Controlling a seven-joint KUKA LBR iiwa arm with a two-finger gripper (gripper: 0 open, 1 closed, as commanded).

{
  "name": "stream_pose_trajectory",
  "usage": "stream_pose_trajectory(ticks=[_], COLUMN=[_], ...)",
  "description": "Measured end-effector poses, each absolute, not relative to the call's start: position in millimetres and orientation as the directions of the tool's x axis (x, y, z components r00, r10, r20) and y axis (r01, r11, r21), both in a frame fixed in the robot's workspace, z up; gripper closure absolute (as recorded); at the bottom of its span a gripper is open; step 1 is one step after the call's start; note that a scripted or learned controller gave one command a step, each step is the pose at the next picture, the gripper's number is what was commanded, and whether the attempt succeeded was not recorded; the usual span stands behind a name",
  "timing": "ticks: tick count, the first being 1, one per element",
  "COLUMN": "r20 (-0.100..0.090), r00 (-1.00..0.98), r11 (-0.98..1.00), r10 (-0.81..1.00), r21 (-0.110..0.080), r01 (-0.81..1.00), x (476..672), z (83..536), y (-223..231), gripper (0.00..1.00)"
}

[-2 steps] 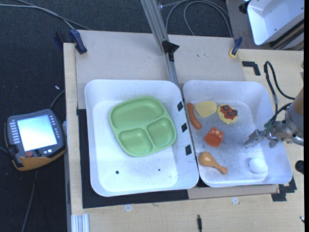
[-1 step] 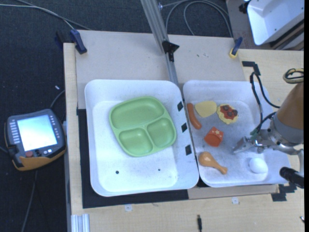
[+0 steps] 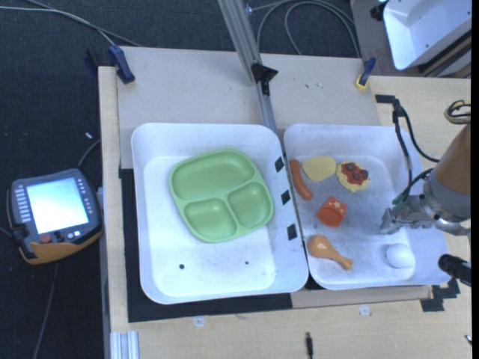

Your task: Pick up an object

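Observation:
The right bin (image 3: 374, 137) holds several toy foods: an orange sausage (image 3: 301, 179), a yellow wedge (image 3: 319, 168), a small pizza piece (image 3: 352, 176), a red block (image 3: 331, 212), a tan drumstick (image 3: 329, 250) and a white egg (image 3: 400, 256). My gripper (image 3: 392, 224) hangs low over the right side of this bin, just above and slightly left of the egg, right of the red block. Nothing shows in its grasp.
In the left bin (image 3: 150, 223) lies a green divided plate (image 3: 221, 194). A metal pole (image 3: 243, 36) slants down to the seam between the bins. A teach pendant (image 3: 52, 212) rests on the floor at left. Cables (image 3: 404, 140) run beside the arm.

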State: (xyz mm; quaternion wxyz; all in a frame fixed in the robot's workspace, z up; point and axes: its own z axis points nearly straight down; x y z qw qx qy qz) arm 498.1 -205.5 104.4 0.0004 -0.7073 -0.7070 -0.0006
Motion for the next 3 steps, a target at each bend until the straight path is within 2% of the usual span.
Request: stream_pose_trajectory(ticks=[1,3], r20=[-0.003,-0.003], r00=[-0.001,-0.002], r11=[0.001,0.002], r10=[1.0,1.0], r21=[0.007,0.008], r01=[1.0,1.0], x=[500.4,511.4], z=[167,268], y=[-213,-213], gripper=[1.0,1.0])
